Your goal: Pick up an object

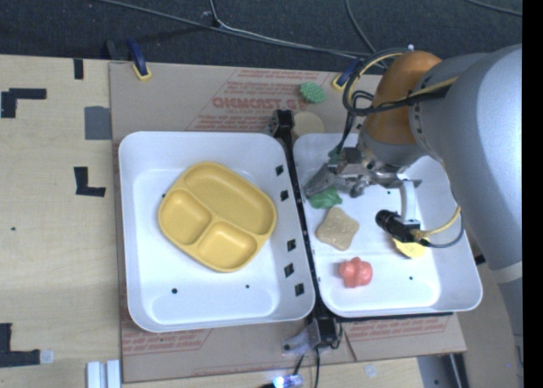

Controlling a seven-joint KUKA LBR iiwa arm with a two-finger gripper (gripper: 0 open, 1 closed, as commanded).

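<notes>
Camera view: hand (327, 184) low in right bin (441, 293), just above green piece (325, 199); finger spread possibly narrow, can't tell.

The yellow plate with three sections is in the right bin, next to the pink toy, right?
Not quite. The camera view shows the yellow plate in the left bin. The pink toy lies in the right bin, by itself near the front.
</notes>
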